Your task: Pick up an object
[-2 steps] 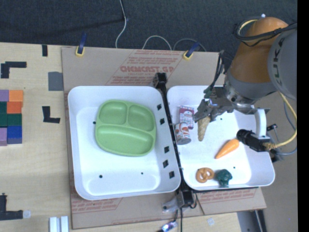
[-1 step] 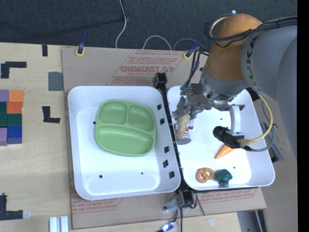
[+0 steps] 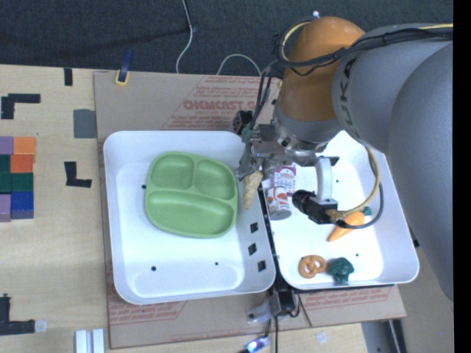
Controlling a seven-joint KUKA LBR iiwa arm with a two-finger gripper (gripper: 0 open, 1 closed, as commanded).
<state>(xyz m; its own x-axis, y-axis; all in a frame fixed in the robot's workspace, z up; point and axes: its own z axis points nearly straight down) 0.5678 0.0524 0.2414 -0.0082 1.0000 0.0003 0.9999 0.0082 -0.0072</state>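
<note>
At the far left of the table (image 3: 44, 123) sits a stack of coloured blocks (image 3: 16, 176), and the picture's edge cuts them off. A sheet of cardboard (image 3: 213, 101) lies under both bins.

The left bin (image 3: 110, 153) holds a green plate (image 3: 193, 195) with three parts. The plate lies flat near the top of the bin.

The tool (image 3: 252, 164) hangs over the wall between the two bins. It is dark and crowded there, so I cannot tell if it is spread or pressed together. Just under it is a small tan stick (image 3: 251, 190), right at that wall. I cannot tell if the tool is touching the stick, or what the stick is.

Just beside the stick, in the right bin (image 3: 383, 256), is a red and white can (image 3: 280, 191). Its words are too small to read. Near the bottom of this bin lie a pretzel (image 3: 311, 265), an orange carrot (image 3: 340, 232) and a dark green lump (image 3: 341, 270). The lump is too blurry to name.

The big grey arm (image 3: 397, 87) hides the top of the right bin.
</note>
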